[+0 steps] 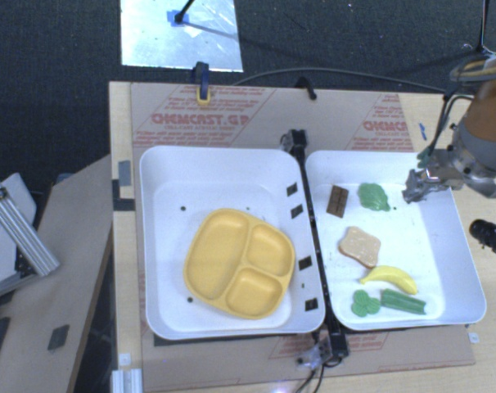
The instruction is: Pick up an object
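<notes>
— How far along are you?
— Nothing lifted yet. Right bin holds everything: toast mid-bin, banana below it, lettuce above. My gripper hovers beside the lettuce (whether it's spread or closed, I can't tell).

My pincer hangs over right bin, near its far right part, beside green leafy piece. Nothing visibly held. My grey arm enters from right. Right bin contents: brown chocolate bar near left wall, toast slice in middle, yellow banana below toast, green broccoli and green bean pod at near edge. Left bin carries yellow divided tray, three compartments. Both bins sit side by side on counter.
</notes>
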`<state>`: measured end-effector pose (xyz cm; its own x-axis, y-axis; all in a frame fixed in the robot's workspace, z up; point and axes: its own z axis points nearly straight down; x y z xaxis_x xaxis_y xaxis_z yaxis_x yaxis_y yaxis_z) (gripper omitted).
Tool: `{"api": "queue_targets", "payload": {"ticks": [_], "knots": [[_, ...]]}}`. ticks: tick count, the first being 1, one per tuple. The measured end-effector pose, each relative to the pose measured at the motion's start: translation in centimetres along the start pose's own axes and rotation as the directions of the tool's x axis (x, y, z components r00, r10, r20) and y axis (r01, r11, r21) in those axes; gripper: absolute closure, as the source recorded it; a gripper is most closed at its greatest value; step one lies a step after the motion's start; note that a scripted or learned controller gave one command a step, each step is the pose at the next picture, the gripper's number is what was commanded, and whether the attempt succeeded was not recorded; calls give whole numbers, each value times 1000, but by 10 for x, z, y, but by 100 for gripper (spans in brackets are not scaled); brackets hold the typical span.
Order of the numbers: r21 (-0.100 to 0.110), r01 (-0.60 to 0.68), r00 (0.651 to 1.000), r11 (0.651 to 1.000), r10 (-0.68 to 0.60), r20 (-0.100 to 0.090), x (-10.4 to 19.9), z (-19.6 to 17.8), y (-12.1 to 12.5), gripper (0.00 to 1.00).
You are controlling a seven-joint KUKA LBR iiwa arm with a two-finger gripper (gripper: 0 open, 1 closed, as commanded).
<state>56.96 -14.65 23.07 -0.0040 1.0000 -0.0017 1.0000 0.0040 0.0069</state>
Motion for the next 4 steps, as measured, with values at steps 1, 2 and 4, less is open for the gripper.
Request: {"api": "queue_targets", "payload": {"ticks": [1, 2, 4], "knots": [[5, 5, 1000, 1000, -5, -3, 55, 7, -8, 100], [7, 6, 1000, 1000, -6, -4, 110, 13, -15, 100], [5, 6, 1000, 1000, -6, -4, 219, 20, -4, 100]]}}
